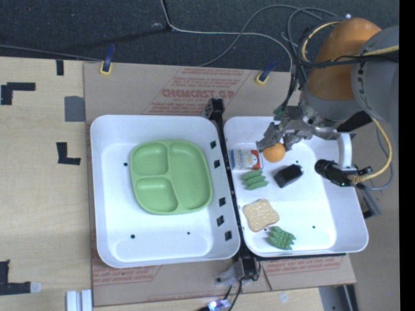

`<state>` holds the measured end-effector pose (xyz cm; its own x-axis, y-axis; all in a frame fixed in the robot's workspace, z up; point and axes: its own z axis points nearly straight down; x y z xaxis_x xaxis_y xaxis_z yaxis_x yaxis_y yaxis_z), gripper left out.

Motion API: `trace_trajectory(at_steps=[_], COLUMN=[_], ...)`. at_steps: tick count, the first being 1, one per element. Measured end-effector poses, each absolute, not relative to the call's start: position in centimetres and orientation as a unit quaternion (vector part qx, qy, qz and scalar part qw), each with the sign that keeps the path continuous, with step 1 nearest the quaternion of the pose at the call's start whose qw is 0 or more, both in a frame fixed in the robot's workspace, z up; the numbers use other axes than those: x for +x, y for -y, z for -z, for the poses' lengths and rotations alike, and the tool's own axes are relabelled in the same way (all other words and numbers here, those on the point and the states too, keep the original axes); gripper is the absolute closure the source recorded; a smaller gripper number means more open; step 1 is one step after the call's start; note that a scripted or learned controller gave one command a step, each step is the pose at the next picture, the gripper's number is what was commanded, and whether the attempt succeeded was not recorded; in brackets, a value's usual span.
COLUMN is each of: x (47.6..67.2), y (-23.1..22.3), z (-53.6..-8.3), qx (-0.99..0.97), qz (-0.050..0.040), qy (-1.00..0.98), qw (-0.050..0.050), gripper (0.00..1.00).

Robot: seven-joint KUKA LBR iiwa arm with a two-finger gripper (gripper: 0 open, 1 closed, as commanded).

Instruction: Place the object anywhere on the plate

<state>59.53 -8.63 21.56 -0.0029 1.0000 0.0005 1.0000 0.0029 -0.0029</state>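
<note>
Nearest you, at the front of the right bin (350, 238), lies a green leafy piece (281, 238), with a slice of toast (260, 214) just up at its 11 o'clock. Past the toast, look toward 12 o'clock and you find a green pea pod (254, 180), then a small white-and-red packet (245, 158) against the bin's left wall. A black block (288, 175) sits at 3 o'clock from the pea pod, apart from it. Your claw (275, 145) reaches in from the right over the far part of this bin, and you can see a small orange ball (275, 152) at its tips; it looks pinched between the fingers, clenched on it, though whether the ball is lifted off the bin floor you cannot tell from this slant. Arm body, grey with the orange band (343, 54), looms at 1 o'clock from the ball. Your green plate (171, 176), three compartments, rests in the middle of the left bin (104, 193), well apart from the ball at its 9 o'clock. Both bins sit on cardboard (194, 89) laid over the desk (39, 193).
</note>
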Motion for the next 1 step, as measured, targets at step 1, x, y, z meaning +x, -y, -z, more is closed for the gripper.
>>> trace_trajectory(at_steps=[1], x=[58.24], y=[3.34], z=[-21.19], qx=[-0.706], qz=[-0.0009], qy=[0.709], qw=[0.001], gripper=[1.0])
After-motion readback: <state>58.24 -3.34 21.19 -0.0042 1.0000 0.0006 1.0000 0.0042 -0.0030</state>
